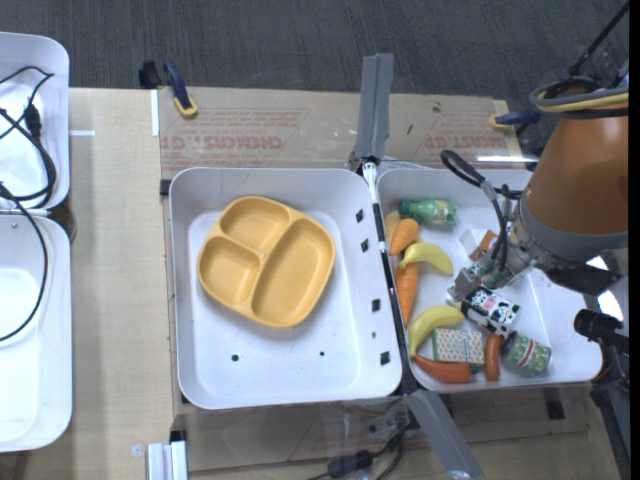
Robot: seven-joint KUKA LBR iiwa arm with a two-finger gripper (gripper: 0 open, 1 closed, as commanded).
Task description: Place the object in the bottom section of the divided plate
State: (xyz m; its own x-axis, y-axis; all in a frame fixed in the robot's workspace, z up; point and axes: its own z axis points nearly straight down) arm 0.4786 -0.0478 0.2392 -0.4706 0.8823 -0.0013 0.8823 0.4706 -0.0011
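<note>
I see the plate [266, 259] lying in the left bin [200, 368], all three sections bare. The gripper [478, 280] is low in the right bin [570, 368], over the toy food, just above a black-and-white carton [491, 309] and beside a banana [435, 322]. I can't tell its state or which object it targets.

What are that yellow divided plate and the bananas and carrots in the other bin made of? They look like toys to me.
The divided plate looks like moulded plastic: one even yellow-orange colour, rounded rims, a soft matte sheen. The bananas and carrots seem to be plastic play food, too smooth and uniformly coloured for real produce, though the view is too coarse to be sure. The bins look like white plastic.
</note>
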